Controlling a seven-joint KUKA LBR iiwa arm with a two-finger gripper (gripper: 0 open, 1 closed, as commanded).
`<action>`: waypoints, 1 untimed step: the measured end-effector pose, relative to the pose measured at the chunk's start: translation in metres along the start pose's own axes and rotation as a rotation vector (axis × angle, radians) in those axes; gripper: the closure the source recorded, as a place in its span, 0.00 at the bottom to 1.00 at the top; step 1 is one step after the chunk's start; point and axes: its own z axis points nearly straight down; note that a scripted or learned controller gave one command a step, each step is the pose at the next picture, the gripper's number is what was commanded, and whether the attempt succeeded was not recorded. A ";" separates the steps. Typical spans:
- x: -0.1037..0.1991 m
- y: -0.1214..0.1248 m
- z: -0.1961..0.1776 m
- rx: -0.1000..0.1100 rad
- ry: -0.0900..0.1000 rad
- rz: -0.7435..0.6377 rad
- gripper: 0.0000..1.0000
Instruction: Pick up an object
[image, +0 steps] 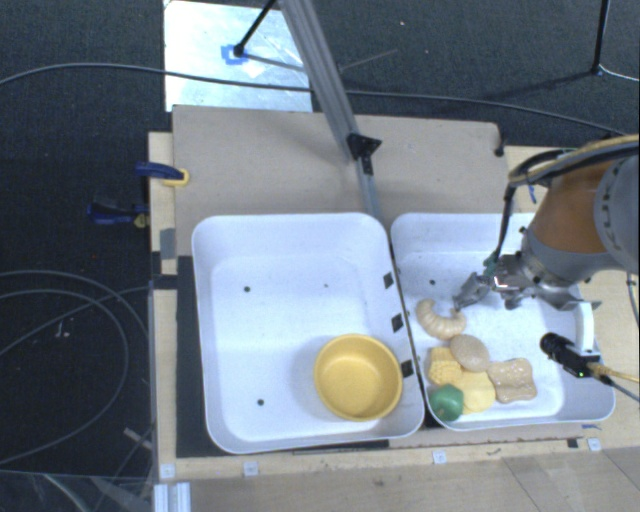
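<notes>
The grey arm's metal gripper (478, 290) hung low in the right white bin (440, 240), fingers apart and holding nothing. Just beside it lay a curved cream croissant toy (440, 321). A round yellow plastic bowl (358, 376) sat in the left white bin (250, 250).

The left bin (230, 300) has lots of open floor; only a yellow bowl (358, 376) sits near its front right corner. In the right bin (440, 245), the back is bare, but toys (470, 365) crowd the front, touching each other.
</notes>
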 end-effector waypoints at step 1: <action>0.000 0.001 0.022 -0.003 -0.001 0.001 0.00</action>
